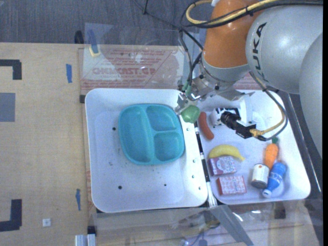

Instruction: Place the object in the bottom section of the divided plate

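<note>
From the overhead camera, two white bins sit side by side on the bench. The left bin point(102, 188) holds a teal divided plate point(151, 133), lying flat with one long section on its left and two smaller ones on its right. It is not clear from here which of these counts as the bottom section; the lower right one is the nearest to the camera.

The arm point(266, 40) reaches in from the right and its gripper point(187, 102) hangs over the seam between the bins, just beside the plate's upper right corner. A small green object point(190, 114) sits right under the fingers — it looks pinched between them, though the grip is too small to be sure of. Held there, it is probably in transit from the right bin point(300, 181) toward the plate.

The right bin carries the rest — a red sausage point(206, 126), a banana point(226, 151), two red cartons point(228, 175), a can point(259, 175), a blue bottle point(275, 177) and a carrot point(271, 154). All lie loose and well apart from the plate, so only the green object seems to be in play
</note>
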`<state>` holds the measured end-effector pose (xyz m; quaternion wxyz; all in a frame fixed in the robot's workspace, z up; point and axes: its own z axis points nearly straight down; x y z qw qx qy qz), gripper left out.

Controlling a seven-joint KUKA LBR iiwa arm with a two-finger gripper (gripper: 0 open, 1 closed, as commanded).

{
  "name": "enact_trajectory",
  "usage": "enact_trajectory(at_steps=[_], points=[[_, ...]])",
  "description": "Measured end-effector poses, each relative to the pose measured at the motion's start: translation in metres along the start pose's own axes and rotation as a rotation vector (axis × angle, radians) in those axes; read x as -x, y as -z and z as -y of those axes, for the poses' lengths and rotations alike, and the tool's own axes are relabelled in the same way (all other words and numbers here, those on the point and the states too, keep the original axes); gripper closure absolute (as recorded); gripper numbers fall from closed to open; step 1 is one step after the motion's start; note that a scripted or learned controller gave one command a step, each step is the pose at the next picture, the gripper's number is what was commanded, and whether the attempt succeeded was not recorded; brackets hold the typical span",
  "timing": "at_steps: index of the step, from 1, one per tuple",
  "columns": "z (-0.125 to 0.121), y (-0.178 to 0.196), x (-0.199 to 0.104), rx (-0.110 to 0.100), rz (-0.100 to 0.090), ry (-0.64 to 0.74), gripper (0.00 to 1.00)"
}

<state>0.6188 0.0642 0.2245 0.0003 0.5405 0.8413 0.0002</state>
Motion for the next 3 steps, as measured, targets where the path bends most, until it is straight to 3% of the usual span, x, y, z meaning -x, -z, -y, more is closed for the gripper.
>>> enact_trajectory(at_steps=[1, 2, 3], points=[[-0.007, 0.007, -0.067, -0.001, -0.001, 0.247, 1.0], [-0.001, -0.002, -0.155, -0.001, -0.001, 0.255, 1.0], [-0.001, -0.002, -0.154, -0.001, -0.001, 0.253, 0.0]])
